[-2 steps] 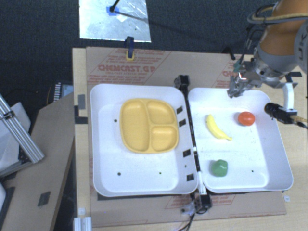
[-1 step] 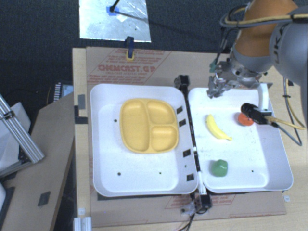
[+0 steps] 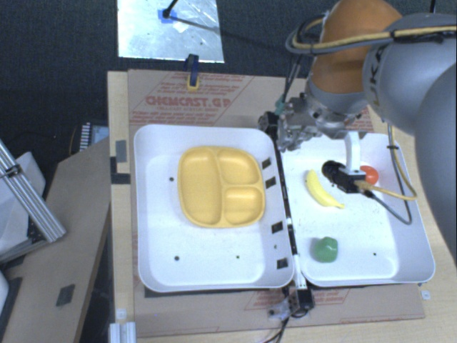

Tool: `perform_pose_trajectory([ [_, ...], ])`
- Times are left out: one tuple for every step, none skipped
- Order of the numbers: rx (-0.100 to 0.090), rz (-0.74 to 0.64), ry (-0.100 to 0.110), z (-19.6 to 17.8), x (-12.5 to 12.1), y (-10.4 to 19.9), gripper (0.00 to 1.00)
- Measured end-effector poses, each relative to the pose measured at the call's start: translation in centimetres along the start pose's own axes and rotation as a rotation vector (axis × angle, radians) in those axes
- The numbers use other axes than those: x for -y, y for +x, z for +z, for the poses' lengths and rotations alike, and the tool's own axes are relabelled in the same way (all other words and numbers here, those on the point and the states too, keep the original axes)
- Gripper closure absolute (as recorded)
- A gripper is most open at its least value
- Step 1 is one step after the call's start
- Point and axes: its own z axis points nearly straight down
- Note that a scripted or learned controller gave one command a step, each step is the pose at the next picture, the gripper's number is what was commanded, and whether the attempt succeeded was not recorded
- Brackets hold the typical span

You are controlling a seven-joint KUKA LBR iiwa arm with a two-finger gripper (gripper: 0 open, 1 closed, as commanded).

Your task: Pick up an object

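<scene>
Where the arm ended, the gripper stood over the far left corner of the right bin, close to the seam between the two bins. Whether it was open or closed could not be told from this slanted view.

Objects for picking lay in the right bin, all apart from the gripper. A yellow banana lay nearest, just below and to the right of the gripper, its length running obliquely toward the bin's middle. A small red object lay to the banana's right, partly hidden by robot hardware. A green object sat alone nearer the front edge, well apart from the banana.

Above the gripper, the orange band marked the wrist, and the grey arm extended from there out of the picture's right side.

The left bin held a yellow divided plate with three compartments, lying flat near the bin's middle. Both bins rested on a printed cardboard sheet. Beyond the sheet's far edge, a shiny square panel lay on the dark surface.
</scene>
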Motion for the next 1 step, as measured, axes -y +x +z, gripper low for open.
perform_pose_trajectory([
  [0.001,0.002,0.001,0.72,0.56,4.28,1.0],
])
